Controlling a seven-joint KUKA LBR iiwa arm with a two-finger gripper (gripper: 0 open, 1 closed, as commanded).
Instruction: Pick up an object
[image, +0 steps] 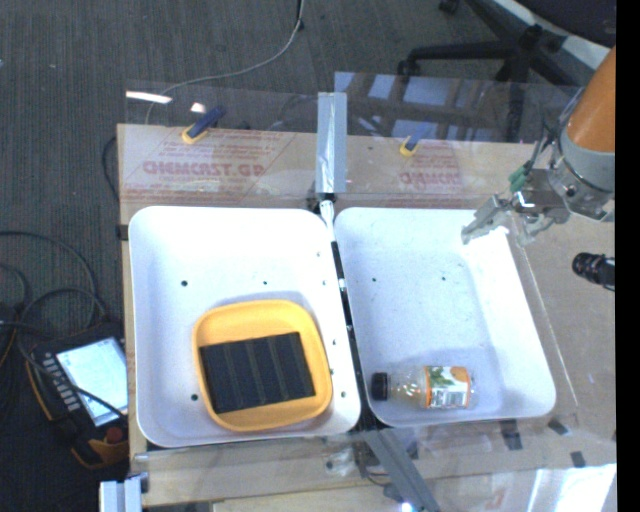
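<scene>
Two shallow white plastic bins sit side by side on a wooden bench, seen from above at a slant. The right-hand white bin (440, 300) is the landmark here.

At that bin's upper right corner, the grey robot arm with an orange band (597, 120) reaches in from the right edge of the view. Its two-finger metal gripper (497, 222) hangs over the bin's far right rim, above the bin floor and apart from everything in it. The two fingers are spread apart, one pointing left toward the bin's middle and the other down along the rim. Nothing lies between them and they touch no object.

Against the same bin's near wall, a little left of centre, a small clear plastic bottle with an orange and white label and a black cap (425, 387) lies on its side, cap toward the left. It is well apart from the gripper, at the opposite end of the bin.

Just left of this bin, touching it along a shared edge, is the left-hand white bin (180, 260). In its near half rests a yellow rounded-square plastic tray holding a black ribbed panel (262, 366).

Beyond both bins, a clear plastic sheet (250, 140) stands along the bench's back edge, held by small blue and yellow clamps.
</scene>
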